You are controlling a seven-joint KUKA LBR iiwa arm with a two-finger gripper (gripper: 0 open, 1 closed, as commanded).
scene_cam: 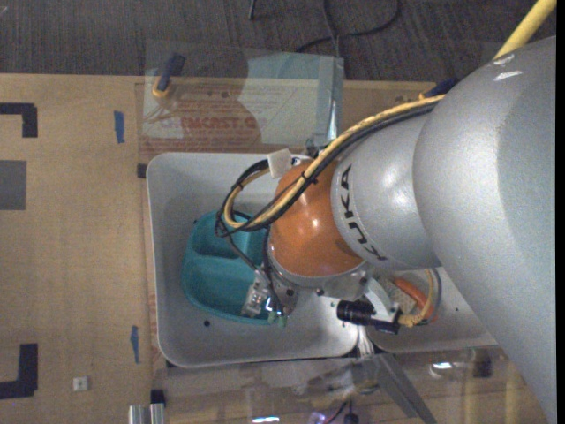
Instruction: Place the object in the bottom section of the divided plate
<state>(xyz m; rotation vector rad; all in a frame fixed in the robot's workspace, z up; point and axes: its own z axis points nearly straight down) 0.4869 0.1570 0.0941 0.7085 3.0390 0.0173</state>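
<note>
Arm positioned over the divided plate in the left bin.

The teal divided plate (216, 268) lies in the left white bin (168, 193), toward its near edge. The arm's orange band (309, 228) and wrist cover the plate's right part. The gripper (269, 306) sits at the plate's near-right rim; jaw state cannot be determined. The object is hidden from view.

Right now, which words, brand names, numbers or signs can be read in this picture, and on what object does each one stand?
"KUKA", partly hidden, in dark letters on the grey arm beside its orange band.
Reddish print on the clear sheet above the white bin: too faint and blurred to read.
Small white tag on the bench: too small to read.
No text can be seen on the teal divided plate.
</note>
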